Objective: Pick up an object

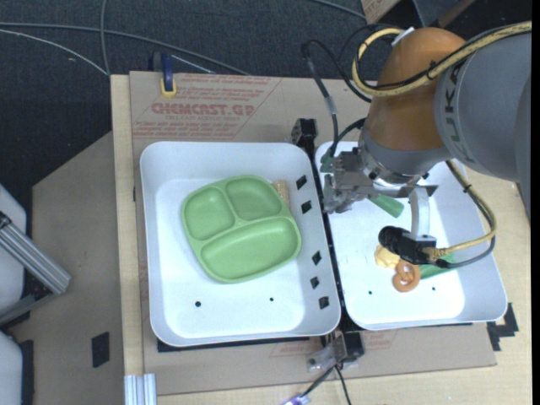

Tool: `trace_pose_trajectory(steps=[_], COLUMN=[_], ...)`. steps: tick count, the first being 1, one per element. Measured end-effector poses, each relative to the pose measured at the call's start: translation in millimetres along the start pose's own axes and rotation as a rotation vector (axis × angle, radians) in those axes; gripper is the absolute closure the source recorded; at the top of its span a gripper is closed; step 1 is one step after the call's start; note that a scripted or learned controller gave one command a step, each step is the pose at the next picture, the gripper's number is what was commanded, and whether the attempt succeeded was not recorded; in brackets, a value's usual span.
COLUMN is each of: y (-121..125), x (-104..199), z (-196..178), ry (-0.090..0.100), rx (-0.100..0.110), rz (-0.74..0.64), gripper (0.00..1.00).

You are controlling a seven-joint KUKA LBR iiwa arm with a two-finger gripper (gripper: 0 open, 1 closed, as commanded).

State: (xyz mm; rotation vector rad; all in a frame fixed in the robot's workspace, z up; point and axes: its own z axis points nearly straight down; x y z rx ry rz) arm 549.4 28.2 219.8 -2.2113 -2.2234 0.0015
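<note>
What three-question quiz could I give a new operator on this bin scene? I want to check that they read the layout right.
1. True or false: the green divided plate lies in the bin nearer the arm.
2. Multiple choice: the orange ring-shaped item lies in (A) the left bin, (B) the right bin, (C) on the cardboard.
3. Fill in: the claw hangs over the ___ bin, near the wall between the two bins.

Key
1. False: the plate is in the left bin, and the arm reaches in from the right.
2. B.
3. Right.
</note>
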Motion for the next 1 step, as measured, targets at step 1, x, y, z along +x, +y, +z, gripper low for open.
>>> trace_pose_trajectory(steps=[1], y=[-19.9], x=[43.7], z=[4.4], ry=[-0.001], rx=[0.000], rz=[0.001], gripper=[1.00])
